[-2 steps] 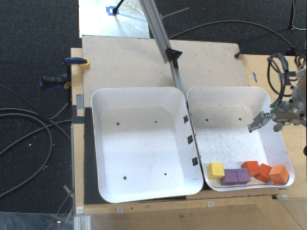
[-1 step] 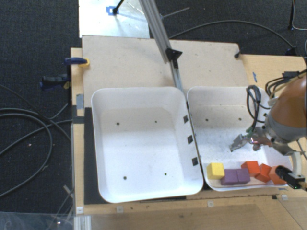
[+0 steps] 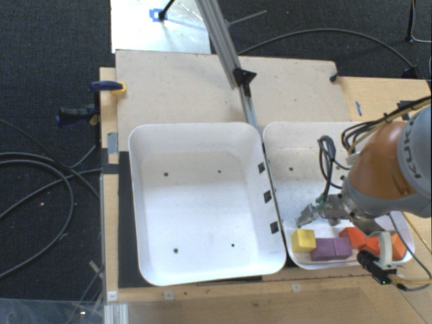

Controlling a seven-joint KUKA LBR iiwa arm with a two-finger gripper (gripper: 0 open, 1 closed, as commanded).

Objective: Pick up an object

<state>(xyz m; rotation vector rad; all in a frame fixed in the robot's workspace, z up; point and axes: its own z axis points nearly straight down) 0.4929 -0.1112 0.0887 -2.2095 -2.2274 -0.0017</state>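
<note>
Two white bins sit side by side on my bench: the left bin (image 3: 202, 201) and the right bin (image 3: 297, 154), their walls touching along the middle. My arm (image 3: 385, 167) reaches in from the right, its orange band hanging over the right bin's far side, with black cables looping above it.

My gripper (image 3: 312, 212) is down low in the right bin, near the front, and points toward the dividing wall. It shows as a small grey metal shape, and from this slanted view I cannot tell how far apart its tips stand, nor can I see anything caught in it. It looks to be just above and behind the blocks, though whether it touches one is hard to judge.

Three things lie in the front corner of the right bin. A yellow block (image 3: 304, 240) lies nearest the dividing wall, just below my gripper. A purple block (image 3: 331, 250) lies beside it to the right, the two touching or nearly so. An orange block (image 3: 354, 235) lies further right, partly hidden under my wrist.

Beyond the bins lies a pale board (image 3: 182, 86), crossed by a slanting metal pole (image 3: 223, 39). A blue and yellow clamp (image 3: 104, 86) grips the bench's left edge.
</note>
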